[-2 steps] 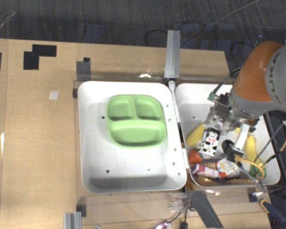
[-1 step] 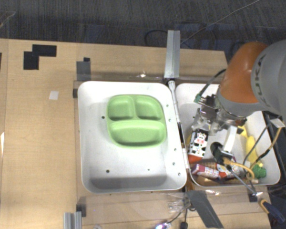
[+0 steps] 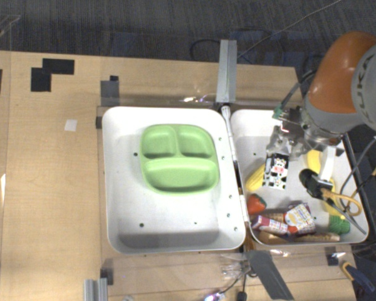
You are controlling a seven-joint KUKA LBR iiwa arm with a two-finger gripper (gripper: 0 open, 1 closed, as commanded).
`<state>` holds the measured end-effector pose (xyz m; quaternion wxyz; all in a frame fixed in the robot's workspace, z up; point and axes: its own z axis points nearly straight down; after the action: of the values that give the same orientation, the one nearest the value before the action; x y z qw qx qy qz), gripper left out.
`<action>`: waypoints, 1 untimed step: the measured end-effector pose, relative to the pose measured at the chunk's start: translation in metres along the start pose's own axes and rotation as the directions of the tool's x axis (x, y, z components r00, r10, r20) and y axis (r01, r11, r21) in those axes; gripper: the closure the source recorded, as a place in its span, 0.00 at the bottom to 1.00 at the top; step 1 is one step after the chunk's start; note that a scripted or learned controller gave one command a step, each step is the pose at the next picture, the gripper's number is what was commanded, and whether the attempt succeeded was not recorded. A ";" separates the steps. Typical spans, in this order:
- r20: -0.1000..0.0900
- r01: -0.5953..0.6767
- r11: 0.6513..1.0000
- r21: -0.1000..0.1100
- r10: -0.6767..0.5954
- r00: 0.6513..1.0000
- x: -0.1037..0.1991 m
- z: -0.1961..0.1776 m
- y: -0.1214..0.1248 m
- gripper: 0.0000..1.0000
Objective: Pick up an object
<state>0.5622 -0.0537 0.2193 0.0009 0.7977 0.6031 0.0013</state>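
Over the right-hand shallow white bin (image 3: 238, 143), the pincer (image 3: 281, 144) hung at the twelve o'clock end of a small black-and-white spotted carton (image 3: 276, 171), whose long axis ran twelve to six; its opening I could not tell.

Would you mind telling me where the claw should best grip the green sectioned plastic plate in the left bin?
Probably the green sectioned plastic plate is best gripped at its raised outer rim, from straight above: it lies flat in the left white bin, too wide to span, with bare floor around it.
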 end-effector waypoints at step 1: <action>0.000 -0.133 0.991 -0.001 0.133 0.991 -0.016 -0.070 -0.028 1.00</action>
<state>0.5303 -0.0612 0.2893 0.0012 0.8362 0.5485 0.0019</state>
